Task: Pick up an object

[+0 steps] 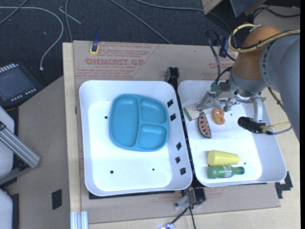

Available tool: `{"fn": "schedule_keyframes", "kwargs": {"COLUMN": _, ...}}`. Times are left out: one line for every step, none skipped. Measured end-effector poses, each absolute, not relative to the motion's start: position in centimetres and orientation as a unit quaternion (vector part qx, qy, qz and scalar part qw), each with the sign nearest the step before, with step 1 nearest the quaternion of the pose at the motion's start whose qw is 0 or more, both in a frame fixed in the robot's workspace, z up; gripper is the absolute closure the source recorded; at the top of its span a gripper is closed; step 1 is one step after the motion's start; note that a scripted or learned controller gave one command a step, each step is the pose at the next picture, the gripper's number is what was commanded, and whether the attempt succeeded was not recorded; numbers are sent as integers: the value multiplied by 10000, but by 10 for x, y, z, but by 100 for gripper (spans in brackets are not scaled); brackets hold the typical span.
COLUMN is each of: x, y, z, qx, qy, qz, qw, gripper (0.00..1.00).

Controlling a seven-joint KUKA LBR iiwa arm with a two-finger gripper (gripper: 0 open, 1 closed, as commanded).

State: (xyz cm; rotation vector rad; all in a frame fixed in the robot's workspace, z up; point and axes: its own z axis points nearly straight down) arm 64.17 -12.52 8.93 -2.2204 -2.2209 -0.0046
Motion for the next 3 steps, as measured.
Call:
{"fn": "schedule_keyframes", "kwargs": {"x": 645, "y": -124, "z": 104, "qx": -7066, "qy": -7076, "qz": -59, "qw": -29, "gripper": 100}}
{"fn": "schedule_keyframes", "kwargs": {"x": 646, "y": -124, "z": 170, "qx": -7067, "qy": -7075, "qz": -20, "qw": -27, "gripper": 100}}
{"fn": "schedule_keyframes", "kwargs": {"x": 648, "y": -124, "z": 225, "qx": -7067, "qy": -7075, "qz": -21, "qw": -27, "gripper": 100}}
